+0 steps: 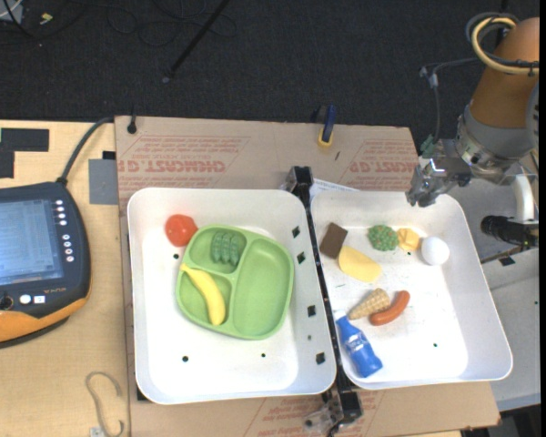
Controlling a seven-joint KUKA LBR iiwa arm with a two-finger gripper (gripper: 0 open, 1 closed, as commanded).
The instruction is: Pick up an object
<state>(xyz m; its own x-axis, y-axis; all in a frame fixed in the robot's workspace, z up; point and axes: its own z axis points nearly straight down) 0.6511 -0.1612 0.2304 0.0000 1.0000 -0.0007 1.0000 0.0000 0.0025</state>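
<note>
Broccoli [380, 237] sits near the back of the right bin [491, 335], beside a white egg [434, 250]. It looks light and bumpy, so I'd pinch across its crown. My tool [422, 191] hovers over the bin's far rim; its spread I cannot tell.

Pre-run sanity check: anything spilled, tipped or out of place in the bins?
Nothing stands out. In the left bin, the banana and a green item sit in compartments of the green tray, with the tomato beside it. The right bin holds loose toy food and a blue bottle lying flat.
</note>
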